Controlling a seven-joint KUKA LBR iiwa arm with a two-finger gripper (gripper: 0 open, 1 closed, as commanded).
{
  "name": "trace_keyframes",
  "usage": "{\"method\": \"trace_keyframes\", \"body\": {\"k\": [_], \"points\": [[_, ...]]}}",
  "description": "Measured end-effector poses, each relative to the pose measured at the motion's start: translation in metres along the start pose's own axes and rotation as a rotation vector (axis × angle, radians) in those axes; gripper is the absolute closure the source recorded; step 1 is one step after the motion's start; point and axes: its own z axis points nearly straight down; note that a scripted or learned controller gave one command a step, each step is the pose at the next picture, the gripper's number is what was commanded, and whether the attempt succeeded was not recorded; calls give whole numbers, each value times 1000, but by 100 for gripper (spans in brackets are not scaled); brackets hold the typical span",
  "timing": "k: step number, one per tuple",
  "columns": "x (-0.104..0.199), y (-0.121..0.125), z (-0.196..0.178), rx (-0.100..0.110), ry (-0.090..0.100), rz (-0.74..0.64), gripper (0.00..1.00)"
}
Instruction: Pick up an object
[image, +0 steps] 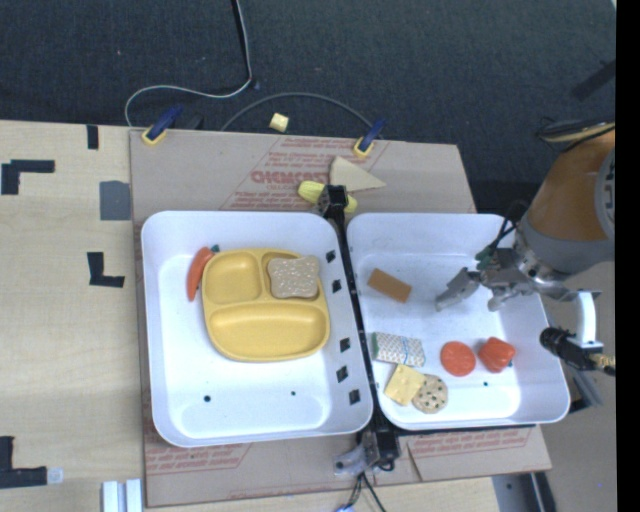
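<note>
Near edge of right bin (540, 405): chocolate-chip cookie (431, 395), cheese wedge (403, 383), patterned packet (398, 349), tomato slice (458, 358), red piece (496, 352) — clustered, some touching. Mid-bin: gripper (476, 291) spread open, nothing between its fingers, above bare floor; brown bar (389, 286) lies to its left, apart. Left bin (170, 400): yellow divided plate (262, 310) carrying bread slice (294, 279), carrot (198, 272) beside it. Beyond — cardboard sheet (220, 170), dark carpet (420, 60).

Both bins (165, 400): smooth white plastic, slight sheen. Divided yellow plate (262, 335): matt plastic. Bread slice (295, 279): rough, speckled surface. Sheet under bins (285, 172): matt printed cardboard. Bench (60, 330): pale wood-look finish. End effector (478, 290): dull grey metal.
</note>
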Motion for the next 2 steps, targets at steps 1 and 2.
{"method": "trace_keyframes", "body": {"k": [1, 2], "points": [[15, -58, 81, -21, -11, 1, 0], [14, -54, 66, -26, -11, 0, 100]]}}
